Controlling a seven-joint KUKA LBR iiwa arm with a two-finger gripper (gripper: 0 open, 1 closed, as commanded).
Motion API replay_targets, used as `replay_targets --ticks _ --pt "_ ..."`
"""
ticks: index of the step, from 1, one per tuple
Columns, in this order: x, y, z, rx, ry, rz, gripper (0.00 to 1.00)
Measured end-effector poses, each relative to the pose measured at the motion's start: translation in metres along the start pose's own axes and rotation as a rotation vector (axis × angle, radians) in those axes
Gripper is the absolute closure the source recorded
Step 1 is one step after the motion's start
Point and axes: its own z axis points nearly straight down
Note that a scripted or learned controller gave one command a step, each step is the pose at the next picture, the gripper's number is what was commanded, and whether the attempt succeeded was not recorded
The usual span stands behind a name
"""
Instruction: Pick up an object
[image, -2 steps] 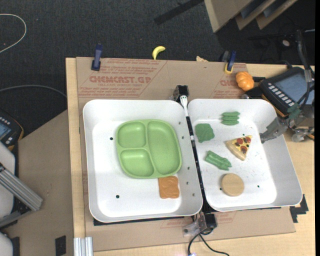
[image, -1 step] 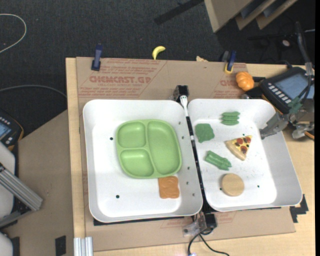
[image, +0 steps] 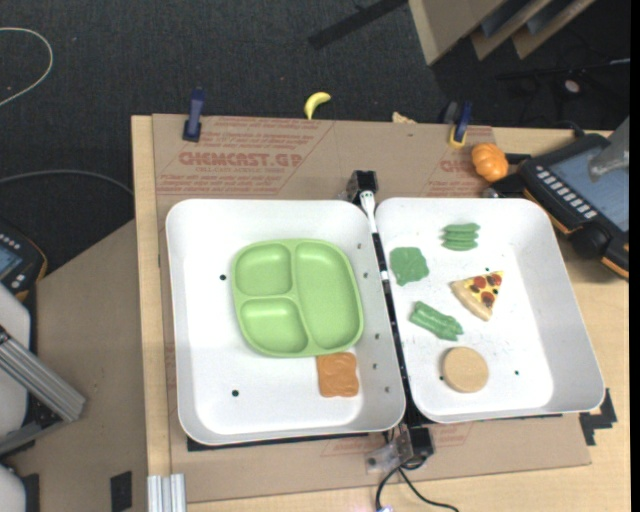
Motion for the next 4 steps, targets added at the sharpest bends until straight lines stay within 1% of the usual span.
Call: replay_targets --ticks 1,2,3,4 --pt "0.047 -0.013 0.121 0.035 0.006 -0.001 0.0" --pt "0.117 0.001 0.003 0.007 0.006 -0.006 0.0" --pt "0.159 -0.016 0.21 0.042 0.002 0.001 0.0" --pt "0.146 -0.016 0.267 0.031 0.003 0.006 0.0"
